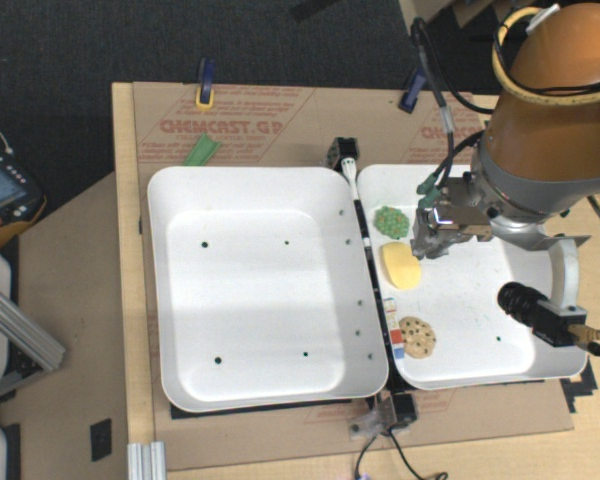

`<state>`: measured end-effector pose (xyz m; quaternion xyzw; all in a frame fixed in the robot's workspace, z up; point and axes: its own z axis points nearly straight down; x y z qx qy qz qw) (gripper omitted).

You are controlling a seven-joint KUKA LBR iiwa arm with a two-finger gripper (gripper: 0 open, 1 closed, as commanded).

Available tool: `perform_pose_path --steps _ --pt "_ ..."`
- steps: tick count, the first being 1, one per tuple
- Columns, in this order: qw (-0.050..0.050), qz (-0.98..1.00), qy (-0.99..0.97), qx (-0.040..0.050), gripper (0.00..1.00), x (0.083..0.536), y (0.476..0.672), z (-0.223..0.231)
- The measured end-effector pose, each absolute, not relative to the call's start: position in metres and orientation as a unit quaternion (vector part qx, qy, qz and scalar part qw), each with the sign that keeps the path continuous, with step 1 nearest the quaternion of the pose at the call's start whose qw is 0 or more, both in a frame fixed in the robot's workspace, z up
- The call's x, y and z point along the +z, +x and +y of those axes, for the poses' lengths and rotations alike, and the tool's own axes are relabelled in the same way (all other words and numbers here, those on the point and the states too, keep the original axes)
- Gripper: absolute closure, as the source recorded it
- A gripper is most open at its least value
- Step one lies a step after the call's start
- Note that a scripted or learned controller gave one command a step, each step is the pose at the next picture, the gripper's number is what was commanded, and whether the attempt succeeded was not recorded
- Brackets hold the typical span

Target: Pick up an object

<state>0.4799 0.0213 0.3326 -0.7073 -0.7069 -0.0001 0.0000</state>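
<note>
Here the right bin holds a yellow block, green lump, cookie.

dark carpet floor, cardboard-covered bench

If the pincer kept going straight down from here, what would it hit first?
Probably the yellow object: the pincer hangs over its upper right edge in the right bin. Depth is unclear, so it might land on the bin floor beside it.
</note>
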Motion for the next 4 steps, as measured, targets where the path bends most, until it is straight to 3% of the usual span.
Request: perform_pose_path --steps 3,4 --pt "-0.002 -0.707 -0.707 -0.0019 1.0 0.363 0.482 0.022" --pt "-0.001 -0.709 -0.705 -0.0013 1.0 0.377 0.479 0.078"
